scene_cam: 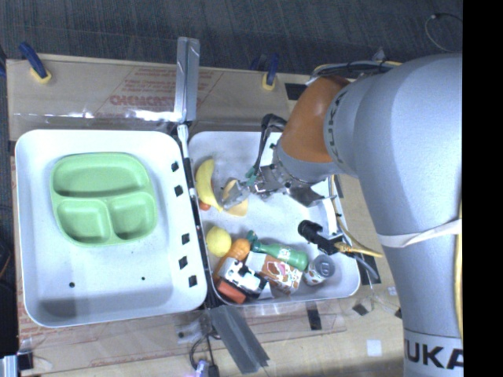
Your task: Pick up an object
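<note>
My gripper (234, 192) hangs low in the upper left part of the right bin (228, 144), just right of a yellow banana (204, 181). A pale yellow object (239, 206) lies directly under the gripper's tip, partly hidden by it; I cannot tell whether they touch. Along the bin's near side lie a lemon (218, 241), an orange carrot (239, 250), a green bottle (280, 254), a brown carton (277, 274), a silver can (321, 269) and a black and white toy (236, 276).
The left bin (31, 289) holds a green divided plate (102, 196). A metal divider (187, 77) runs between the bins. The arm's grey body (393, 155) covers the right bin's right edge.
</note>
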Controlling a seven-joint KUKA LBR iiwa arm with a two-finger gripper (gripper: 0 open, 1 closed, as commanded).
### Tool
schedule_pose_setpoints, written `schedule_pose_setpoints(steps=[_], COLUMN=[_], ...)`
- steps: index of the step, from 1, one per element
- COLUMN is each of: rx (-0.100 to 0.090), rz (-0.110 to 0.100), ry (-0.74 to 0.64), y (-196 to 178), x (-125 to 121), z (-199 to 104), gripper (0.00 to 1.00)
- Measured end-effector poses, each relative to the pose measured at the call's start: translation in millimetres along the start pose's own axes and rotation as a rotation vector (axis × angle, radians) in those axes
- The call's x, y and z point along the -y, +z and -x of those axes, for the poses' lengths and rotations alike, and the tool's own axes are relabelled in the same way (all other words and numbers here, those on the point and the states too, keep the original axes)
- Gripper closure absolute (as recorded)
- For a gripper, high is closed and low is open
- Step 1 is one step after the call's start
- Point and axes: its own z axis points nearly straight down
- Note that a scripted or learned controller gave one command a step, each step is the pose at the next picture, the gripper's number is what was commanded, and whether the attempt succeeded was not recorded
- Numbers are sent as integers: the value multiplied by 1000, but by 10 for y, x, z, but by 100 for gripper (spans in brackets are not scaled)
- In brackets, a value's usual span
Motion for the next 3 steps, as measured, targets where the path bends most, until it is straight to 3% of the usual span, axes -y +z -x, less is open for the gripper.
schedule_pose_setpoints(steps=[1, 2, 3], rx=[0, 0, 1], rz=[0, -1, 2], ry=[0, -4, -41], y=[0, -98, -129], x=[0, -1, -159], z=[0, -3, -186], gripper=[0, 100, 100])
